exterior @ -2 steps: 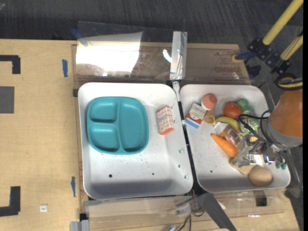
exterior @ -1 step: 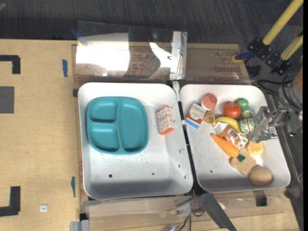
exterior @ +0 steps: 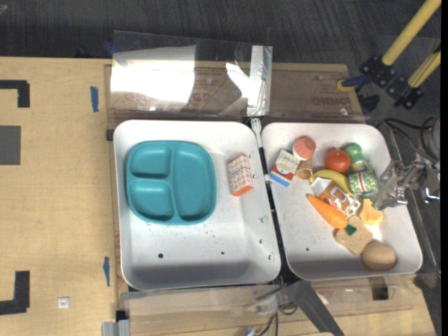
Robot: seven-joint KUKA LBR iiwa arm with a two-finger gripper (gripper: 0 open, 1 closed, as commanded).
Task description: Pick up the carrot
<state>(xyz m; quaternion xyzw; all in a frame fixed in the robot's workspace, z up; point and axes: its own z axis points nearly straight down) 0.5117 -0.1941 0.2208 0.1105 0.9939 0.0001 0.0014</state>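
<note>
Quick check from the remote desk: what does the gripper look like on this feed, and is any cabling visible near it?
The gripper is bare silvery metal, thin and skeletal, at the right bin's right edge. Dark cables loop beside it. Its finer details are too small to tell.

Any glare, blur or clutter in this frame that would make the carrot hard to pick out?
Camera view: strong glare on the clear sheet behind the bins, none on the carrot. The carrot is evenly lit and fairly sharp, though crowded by other toy food in the right bin. The hand at that bin's right rim looks blurred against cables, too indistinct to read.
</note>
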